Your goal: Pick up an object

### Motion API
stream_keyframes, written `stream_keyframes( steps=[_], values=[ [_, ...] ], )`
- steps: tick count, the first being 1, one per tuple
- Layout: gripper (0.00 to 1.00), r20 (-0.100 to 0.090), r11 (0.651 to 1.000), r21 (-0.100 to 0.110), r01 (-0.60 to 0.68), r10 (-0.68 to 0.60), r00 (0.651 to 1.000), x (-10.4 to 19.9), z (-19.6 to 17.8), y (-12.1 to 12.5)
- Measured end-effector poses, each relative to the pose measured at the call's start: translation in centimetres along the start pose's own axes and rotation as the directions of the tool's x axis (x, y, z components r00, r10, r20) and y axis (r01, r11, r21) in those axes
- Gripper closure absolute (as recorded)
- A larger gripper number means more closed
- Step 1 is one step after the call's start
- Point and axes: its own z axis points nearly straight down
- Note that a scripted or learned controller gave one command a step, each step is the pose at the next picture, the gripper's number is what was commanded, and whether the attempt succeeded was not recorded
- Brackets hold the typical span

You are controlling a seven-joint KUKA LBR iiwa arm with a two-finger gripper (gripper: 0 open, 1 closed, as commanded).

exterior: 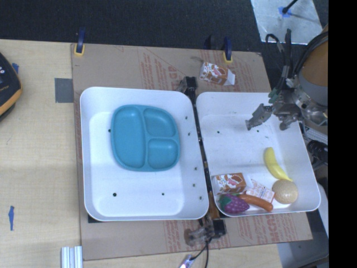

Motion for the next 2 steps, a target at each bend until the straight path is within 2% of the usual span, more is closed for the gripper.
stream_keyframes(
  steps=[1, 2],
  values=[
    [0.0, 0.002, 1.0, 0.001, -0.002, 0.002, 1.0, -8.6, 10.9, -1.7],
    [0.0, 0.0, 1.0, 0.001, 0.0, 0.0, 1.0, -7.8, 16.0, -0.7]
  ],
)
